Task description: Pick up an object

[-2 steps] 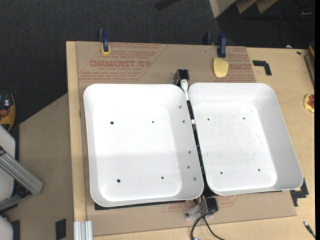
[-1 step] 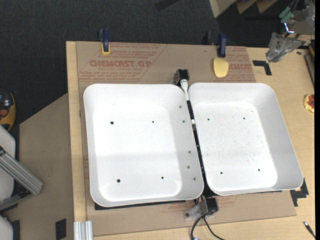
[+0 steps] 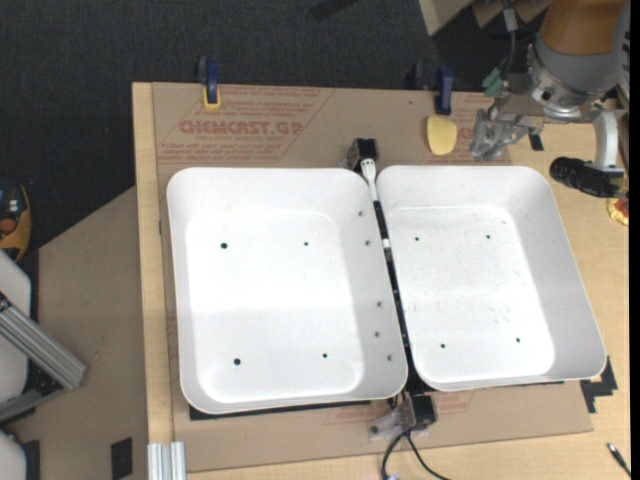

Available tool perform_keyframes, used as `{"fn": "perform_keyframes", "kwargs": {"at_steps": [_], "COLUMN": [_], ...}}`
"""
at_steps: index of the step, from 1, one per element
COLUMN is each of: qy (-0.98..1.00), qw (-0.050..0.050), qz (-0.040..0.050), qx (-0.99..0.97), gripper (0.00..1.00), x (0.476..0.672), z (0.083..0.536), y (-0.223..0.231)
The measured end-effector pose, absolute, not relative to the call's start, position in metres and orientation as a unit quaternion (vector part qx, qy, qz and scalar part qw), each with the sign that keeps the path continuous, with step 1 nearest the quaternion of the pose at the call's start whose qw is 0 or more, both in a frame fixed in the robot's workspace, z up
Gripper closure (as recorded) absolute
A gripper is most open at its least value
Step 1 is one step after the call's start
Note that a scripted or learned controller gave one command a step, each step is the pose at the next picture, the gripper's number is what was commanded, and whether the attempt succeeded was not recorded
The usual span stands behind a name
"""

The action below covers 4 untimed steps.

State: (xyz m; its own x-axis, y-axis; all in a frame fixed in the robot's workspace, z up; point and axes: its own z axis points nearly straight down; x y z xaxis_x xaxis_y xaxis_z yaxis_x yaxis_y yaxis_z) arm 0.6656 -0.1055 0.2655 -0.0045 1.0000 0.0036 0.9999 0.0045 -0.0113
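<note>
Two shallow white bins are lying side by side on the worktop [image 3: 260, 118], the left bin [image 3: 180, 268] and the right bin [image 3: 560, 258] nearly touching along a dark seam, and both are sitting on a brown board that blue clamps [image 3: 209, 71] are pinning at its far edge, presumably so nothing slides when the arm pushes down. The only loose thing that looks pickable is a small pale yellow object [image 3: 441, 134], lying on the board just beyond the far rim of the right bin, outside both bins; its exact kind is too small to tell. The arm [image 3: 585, 28] is reaching in from the upper right, its orange band showing above a grey wrist, and it is pointing steeply downward with the gripper [image 3: 492, 138] hanging over the board just right of the yellow object, apart from it. Nothing is sitting between the gripper's parts, so it is holding nothing, and how wide it is standing I cannot tell from this slant. My judgement is that the pick is not yet made, and that a small shift leftward is needed before any descent.
</note>
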Motion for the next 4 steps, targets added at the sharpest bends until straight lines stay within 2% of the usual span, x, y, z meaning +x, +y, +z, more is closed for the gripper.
{"fn": "perform_keyframes", "kwargs": {"at_steps": [1,3,4], "qy": [-0.708,-0.707,-0.706], "qw": [-0.003,0.0,0.0], "qz": [-0.002,0.0003,0.0003], "qx": [-0.706,-0.707,-0.708], "gripper": [1.0,1.0,1.0], "x": [0.661,0.655,0.615], "z": [0.324,0.321,0.344], "y": [-0.089,-0.079,-0.092]}}
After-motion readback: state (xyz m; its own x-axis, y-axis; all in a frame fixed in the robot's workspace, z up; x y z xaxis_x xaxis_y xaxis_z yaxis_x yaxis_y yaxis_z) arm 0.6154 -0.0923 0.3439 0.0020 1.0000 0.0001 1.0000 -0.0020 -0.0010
